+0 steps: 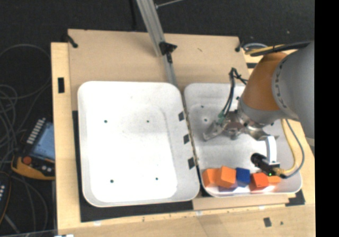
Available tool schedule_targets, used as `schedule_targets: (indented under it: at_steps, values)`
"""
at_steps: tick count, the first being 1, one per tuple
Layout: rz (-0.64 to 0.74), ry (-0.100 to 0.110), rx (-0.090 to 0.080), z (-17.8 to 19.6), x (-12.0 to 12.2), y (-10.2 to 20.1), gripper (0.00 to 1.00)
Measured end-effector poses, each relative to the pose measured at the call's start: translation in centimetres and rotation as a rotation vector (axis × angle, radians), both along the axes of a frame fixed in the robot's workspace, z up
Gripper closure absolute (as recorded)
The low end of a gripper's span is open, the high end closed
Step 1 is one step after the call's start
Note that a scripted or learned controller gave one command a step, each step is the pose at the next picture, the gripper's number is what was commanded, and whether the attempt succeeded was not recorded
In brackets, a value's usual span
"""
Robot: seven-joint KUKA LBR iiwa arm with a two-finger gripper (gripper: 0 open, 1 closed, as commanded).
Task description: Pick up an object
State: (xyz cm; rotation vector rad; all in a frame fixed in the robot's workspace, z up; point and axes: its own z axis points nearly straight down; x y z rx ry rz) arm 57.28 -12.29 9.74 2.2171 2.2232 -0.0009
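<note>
1. Camera view is showing me the grey two-finger gripper [212,131] hanging low in the right shallow white bin [197,98]; whether it is spread or pinching, I cannot tell.
2. I am seeing the small orange and blue blocks [235,176] lying along that bin's near wall, apart from the gripper.
3. I am judging nothing grasped yet.

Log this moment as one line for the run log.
gripper: low in right bin | blocks: clustered at near edge, untouched | left bin
</note>
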Motion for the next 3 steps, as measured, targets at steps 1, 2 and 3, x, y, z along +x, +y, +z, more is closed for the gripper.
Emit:
schedule_targets:
  at_steps: [1, 2, 3]
  values:
    - [0.0, -0.009, -0.001, 7.4, 3.1, -0.8, 0.0]
    - [-0.008, 0.0, 0.002, -0.1, -4.5, -2.8, 0.0]
    - [0.001, -0.004, 0.0, 0.1, -6.2, 1.8, 0.0]
